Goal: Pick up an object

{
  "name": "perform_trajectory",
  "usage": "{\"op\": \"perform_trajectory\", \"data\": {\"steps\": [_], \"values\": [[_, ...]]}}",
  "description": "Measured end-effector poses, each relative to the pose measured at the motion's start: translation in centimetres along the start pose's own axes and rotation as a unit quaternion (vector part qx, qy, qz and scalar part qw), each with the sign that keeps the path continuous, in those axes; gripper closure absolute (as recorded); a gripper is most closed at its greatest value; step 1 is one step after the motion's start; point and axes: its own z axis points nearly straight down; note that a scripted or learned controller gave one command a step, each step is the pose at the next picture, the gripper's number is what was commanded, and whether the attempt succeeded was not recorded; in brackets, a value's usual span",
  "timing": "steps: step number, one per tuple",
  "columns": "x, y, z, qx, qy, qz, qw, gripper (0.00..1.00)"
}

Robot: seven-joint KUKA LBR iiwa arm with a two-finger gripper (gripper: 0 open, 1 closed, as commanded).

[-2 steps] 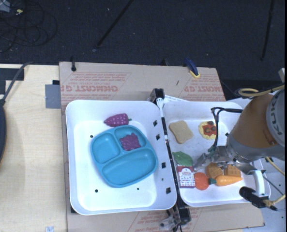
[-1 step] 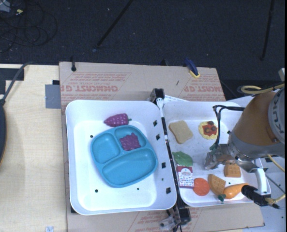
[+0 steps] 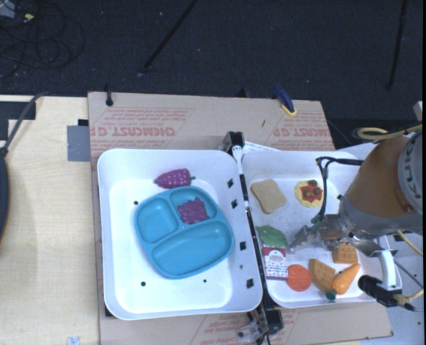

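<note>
My gripper [image 3: 303, 236] hangs low over the middle of the right bin [image 3: 292, 171], at the end of the grey arm with its orange band [image 3: 376, 182]. It points left toward a green toy vegetable [image 3: 270, 235] and stops just short of it. Below it lie a red-and-white carton [image 3: 274, 261], a red tomato [image 3: 297, 277], an orange bread piece [image 3: 322, 272] and a carrot [image 3: 346, 278]. A waffle piece [image 3: 345, 253] sits right beside the wrist. A toast slice [image 3: 268, 195] and a small pizza [image 3: 309, 192] lie farther back.
The left bin [image 3: 119, 264] holds a blue divided plate [image 3: 187, 246] with purple grapes [image 3: 192, 210] in its upper right section. A purple berry toy [image 3: 173, 178] lies behind the plate. A ridge [image 3: 243, 214] separates the bins.
</note>
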Motion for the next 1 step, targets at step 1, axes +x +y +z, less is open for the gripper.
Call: {"op": "perform_trajectory", "data": {"steps": [1], "values": [[-1.91, 6.38, -3.72, -0.004, -0.003, -0.004, 1.0, 0.0]]}}
